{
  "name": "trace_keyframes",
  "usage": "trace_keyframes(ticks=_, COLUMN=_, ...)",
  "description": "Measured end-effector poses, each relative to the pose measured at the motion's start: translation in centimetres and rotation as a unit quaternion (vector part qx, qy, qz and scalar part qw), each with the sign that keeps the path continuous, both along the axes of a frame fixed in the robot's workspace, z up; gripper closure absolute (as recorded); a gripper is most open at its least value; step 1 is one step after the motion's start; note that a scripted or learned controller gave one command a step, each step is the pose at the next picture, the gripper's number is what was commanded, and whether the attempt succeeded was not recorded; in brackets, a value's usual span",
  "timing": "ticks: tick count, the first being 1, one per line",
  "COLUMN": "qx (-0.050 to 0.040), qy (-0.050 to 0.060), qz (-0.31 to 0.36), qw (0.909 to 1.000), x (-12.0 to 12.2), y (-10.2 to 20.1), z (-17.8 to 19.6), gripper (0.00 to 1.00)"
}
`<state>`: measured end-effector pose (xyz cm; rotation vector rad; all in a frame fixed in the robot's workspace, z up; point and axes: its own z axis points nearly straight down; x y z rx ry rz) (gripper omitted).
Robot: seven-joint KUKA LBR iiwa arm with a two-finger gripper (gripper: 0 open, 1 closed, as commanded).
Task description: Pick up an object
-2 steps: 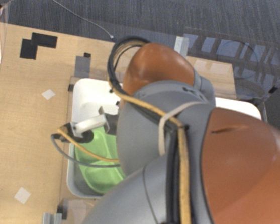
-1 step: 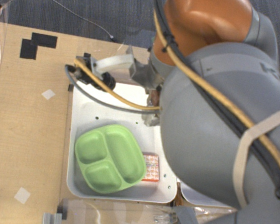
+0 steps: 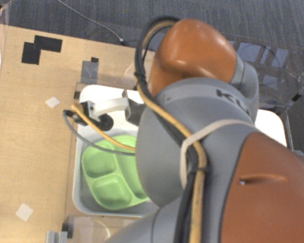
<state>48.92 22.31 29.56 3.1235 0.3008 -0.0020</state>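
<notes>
- Camera view gives you one clear candidate for the pick: a light-green plastic tray with moulded compartments (image 3: 106, 180). It lies flat in the shallow white bin (image 3: 75, 191) on the view's left and fills that bin's nearer half.
- Two compartments are open to your sight, one behind the other. From these you can judge that the tray's long axis runs along the bin from far end to near end, at a slight slant. Its right part passes under the arm, so you cannot see that edge.
- The tray's left rim lies just beside the bin's left wall, and its near corner sits close to the bin's near wall.
- The gripper (image 3: 136, 109) hangs over the far end of the same bin, above bare white floor. From there the tray lies toward the near side of the view and a little to the left. That offset is what your coming move turns on.
- The grey arm with its orange casing (image 3: 205, 47) covers most of the gripper. You cannot tell how far open it is, or whether it has hold of anything.
- As a judgement, you need to shift toward the near end before descending. A flat tray likely offers only a rim or a divider wall to grip, taken crosswise.
- Farther out, the second white bin (image 3: 270, 124) peeks past the arm on the right, well apart from the tray. The pale wooden bench (image 3: 22, 152) surrounds both bins.
</notes>
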Motion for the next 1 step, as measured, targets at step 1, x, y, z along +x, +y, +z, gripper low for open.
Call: trace_keyframes(ticks=1, qx=0.0002, qy=-0.001, qz=0.152, qw=0.9884, x=-0.03, y=0.77, z=7.02, gripper=1.00)
